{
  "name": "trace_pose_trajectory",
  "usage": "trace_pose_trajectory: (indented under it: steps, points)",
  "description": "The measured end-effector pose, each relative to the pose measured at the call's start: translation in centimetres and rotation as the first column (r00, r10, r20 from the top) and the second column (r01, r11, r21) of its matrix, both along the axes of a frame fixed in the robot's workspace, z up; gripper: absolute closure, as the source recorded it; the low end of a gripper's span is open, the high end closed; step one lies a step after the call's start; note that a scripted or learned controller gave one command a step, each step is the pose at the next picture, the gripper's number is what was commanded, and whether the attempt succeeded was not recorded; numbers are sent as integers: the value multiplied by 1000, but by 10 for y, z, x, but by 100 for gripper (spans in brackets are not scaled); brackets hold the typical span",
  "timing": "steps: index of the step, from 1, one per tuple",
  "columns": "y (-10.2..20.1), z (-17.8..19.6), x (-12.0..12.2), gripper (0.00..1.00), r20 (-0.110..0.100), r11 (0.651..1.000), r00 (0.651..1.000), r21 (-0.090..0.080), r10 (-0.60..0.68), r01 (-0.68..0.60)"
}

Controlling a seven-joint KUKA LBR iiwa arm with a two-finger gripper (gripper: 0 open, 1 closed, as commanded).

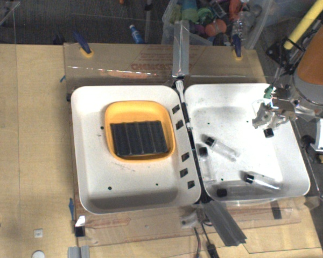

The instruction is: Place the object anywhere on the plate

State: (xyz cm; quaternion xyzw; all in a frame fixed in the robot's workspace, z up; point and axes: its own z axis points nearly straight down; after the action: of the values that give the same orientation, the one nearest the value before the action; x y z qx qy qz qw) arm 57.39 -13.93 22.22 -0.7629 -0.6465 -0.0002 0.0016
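Orange-yellow plastic forms the plate [140,112], a rounded square with a raised rim, set in the left bin [91,144]; a dark ribbed rectangular slab [138,138] is laid flat on it. Both bins are shallow, glossy white and round-cornered, and they are placed side by side on the pale wooden counter [27,144]. In the right bin [290,165] two clear, slender syringe-like tubes with black ends are seen lying apart: one tube [219,147] near the bin's middle, the other tube [262,181] near the front wall. The metal claw [267,117] is seen over the right bin's far right part, well apart from both tubes; whether it is spread or pressed together cannot be told.
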Motion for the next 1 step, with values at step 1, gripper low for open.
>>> trace_pose_trajectory:
  steps: [1]
  points:
    - [-5,2,60,100,4,963,963,-5,270,-270]
